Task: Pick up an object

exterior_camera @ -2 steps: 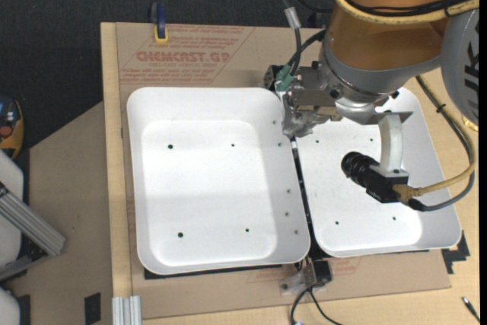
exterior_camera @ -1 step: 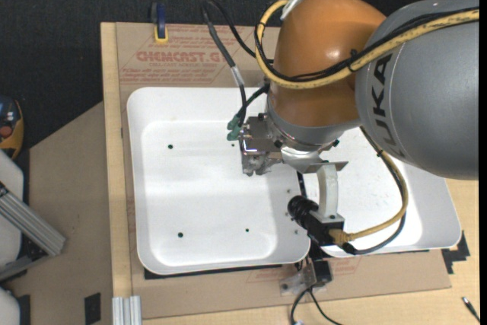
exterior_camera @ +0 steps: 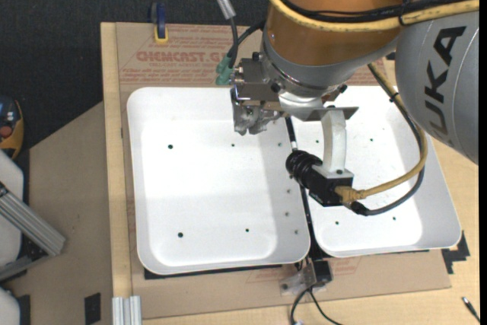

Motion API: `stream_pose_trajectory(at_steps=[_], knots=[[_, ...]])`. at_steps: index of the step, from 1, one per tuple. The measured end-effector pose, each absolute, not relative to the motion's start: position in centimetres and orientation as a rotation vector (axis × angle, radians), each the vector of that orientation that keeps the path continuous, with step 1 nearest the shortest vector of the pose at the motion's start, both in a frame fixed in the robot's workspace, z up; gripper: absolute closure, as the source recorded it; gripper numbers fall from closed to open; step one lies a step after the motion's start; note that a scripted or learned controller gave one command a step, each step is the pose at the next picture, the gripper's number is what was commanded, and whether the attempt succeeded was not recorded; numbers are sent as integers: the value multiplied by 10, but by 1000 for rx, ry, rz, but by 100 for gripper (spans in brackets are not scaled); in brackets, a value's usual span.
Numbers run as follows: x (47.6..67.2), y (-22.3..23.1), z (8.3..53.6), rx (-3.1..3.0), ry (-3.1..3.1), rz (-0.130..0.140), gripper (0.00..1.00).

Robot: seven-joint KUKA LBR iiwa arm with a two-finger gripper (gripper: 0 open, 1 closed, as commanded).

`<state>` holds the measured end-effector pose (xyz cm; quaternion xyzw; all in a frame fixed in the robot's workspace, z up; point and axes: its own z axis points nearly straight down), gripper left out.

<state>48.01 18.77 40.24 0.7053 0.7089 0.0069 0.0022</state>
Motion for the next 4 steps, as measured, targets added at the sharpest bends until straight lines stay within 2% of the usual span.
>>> stream_pose_trajectory(at_steps=[1,2,3,4], knots=[[520,216,300,2223,2226,-16,100],[491,225,301,2221,2226,-6,100],[478,225,310,2222,2224,-3,100],[479,216,332,2221,2220,4,100]])
